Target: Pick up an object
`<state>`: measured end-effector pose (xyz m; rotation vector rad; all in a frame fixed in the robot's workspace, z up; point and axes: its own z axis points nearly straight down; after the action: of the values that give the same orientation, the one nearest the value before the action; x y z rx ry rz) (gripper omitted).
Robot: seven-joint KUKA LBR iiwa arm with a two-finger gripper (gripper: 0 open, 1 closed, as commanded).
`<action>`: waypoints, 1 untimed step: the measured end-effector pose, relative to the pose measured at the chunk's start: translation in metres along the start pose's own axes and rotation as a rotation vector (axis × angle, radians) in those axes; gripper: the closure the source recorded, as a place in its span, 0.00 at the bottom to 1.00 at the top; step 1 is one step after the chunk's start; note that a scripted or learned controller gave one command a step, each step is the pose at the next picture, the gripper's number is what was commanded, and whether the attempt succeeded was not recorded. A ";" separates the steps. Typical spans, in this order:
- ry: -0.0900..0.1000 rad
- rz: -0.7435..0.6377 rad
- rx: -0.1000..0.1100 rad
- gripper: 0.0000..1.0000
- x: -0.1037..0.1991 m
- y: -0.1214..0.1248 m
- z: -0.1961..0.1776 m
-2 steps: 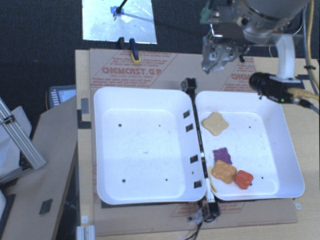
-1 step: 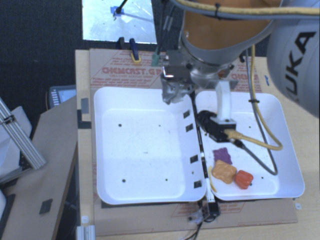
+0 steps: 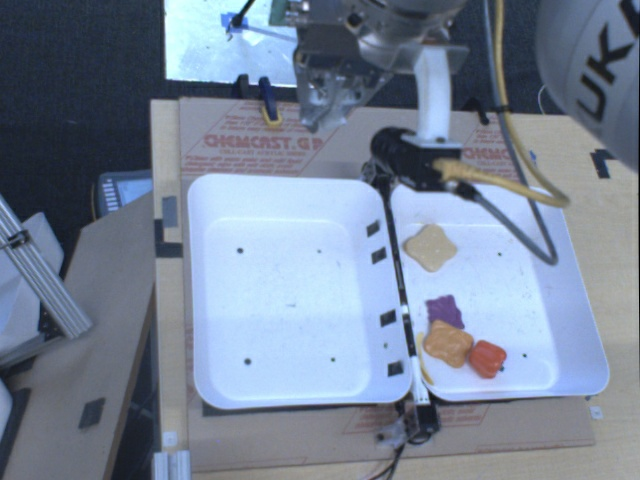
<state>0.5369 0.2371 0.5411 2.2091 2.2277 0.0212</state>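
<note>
Four small things are seen in the right bin (image 3: 575,308), any of which could serve as the object: a beige piece (image 3: 431,247) lies alone towards the far side near the divider, while a purple piece (image 3: 445,311), an orange piece (image 3: 448,344) and a red piece (image 3: 487,359) are clustered near the front, the orange one touching the purple and just beside the red. The left bin (image 3: 200,268) is set against the right one, and both rest on a cardboard sheet (image 3: 250,140) spread on the bench (image 3: 165,148). The hand (image 3: 322,103) is held high beyond the far rim of the left bin, well apart from all four pieces, and nothing is seen gripped in it; whether it is open or closed cannot be told from this angle. The task is judged to be at its start: no piece is lifted, and the approach, the descent, the grasp and the lift are all left to be done.
</note>
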 end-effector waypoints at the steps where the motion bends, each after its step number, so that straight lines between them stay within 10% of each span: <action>1: -0.005 0.004 0.010 0.00 -0.003 -0.001 0.006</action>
<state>0.5364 0.2344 0.5352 2.2165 2.2253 0.0037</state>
